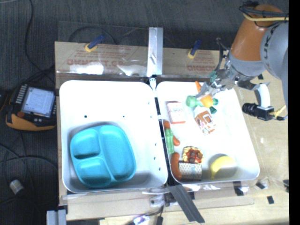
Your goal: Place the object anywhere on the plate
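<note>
- Camera view: the gripper (pixel 216 81) hung at the upper right of the frame, over the top of the right bin (pixel 243 139), just above a carrot toy (pixel 202 99).
- I could not tell how the jaws stood.
- The plate (pixel 102 156) lay lower left, in the left bin (pixel 93 97), well apart.
- Judged step: picking; next, a lift and carry leftward.

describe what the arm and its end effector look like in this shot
The arm is a rounded grey body with a broad orange band above the wrist. Its end effector is a small metallic grey assembly at the tip. A white and black fitting with a thin cable sticks out beside it.
</note>
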`<action>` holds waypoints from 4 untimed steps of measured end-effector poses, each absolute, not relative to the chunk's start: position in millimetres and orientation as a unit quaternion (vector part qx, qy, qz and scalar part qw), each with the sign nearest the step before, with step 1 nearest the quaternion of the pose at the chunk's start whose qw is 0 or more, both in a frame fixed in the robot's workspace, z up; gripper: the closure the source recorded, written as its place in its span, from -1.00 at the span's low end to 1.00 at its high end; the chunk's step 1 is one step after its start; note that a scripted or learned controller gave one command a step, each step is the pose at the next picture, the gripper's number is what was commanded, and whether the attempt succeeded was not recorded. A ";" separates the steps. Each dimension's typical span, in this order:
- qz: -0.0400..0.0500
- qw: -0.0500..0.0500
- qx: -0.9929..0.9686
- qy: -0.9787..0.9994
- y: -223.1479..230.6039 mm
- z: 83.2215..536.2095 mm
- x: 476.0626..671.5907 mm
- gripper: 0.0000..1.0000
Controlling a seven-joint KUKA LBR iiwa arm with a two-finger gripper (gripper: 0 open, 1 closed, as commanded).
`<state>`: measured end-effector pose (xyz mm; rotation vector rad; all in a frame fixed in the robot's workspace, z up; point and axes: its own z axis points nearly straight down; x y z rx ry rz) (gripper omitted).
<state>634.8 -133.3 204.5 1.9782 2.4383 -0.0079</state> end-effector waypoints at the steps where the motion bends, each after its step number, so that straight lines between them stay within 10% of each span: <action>1: -0.002 0.000 0.585 0.811 -154.4 206.1 612.9 1.00; 2: 0.000 -0.001 0.488 0.873 -104.5 136.6 591.9 1.00; 3: 0.000 -0.001 0.453 0.891 -8.5 183.1 525.6 1.00; 4: 0.000 -0.001 0.377 0.926 -30.8 183.2 501.2 1.00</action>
